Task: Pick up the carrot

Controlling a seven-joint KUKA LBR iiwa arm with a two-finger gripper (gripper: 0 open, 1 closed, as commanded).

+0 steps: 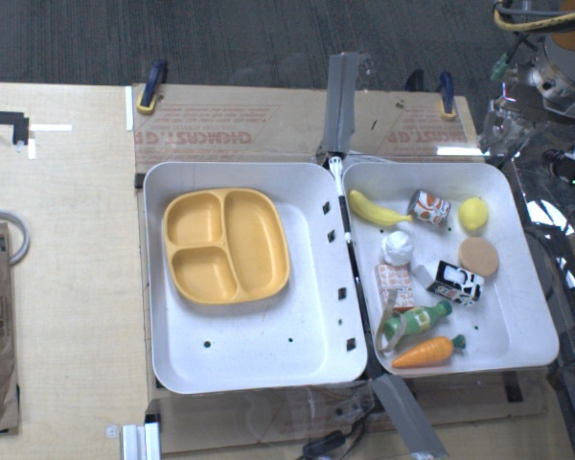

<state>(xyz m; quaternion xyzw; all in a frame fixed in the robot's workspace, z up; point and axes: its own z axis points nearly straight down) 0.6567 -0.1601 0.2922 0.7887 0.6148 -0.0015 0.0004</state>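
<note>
I see the yellow tray (227,245) in the left bin (172,353). In the right bin (527,257) the carrot (425,353) lies by the near wall, long axis roughly left-right, leafy end to the right, just below the green bottle (417,321). My arm (541,56) sits at the far right corner outside the bin, well apart from the carrot; I can't tell the claw's state.

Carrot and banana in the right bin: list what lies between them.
In the camera view, between the carrot at the near edge and the banana farther back lie a green bottle, a red-and-white packet and a small white bottle.
</note>
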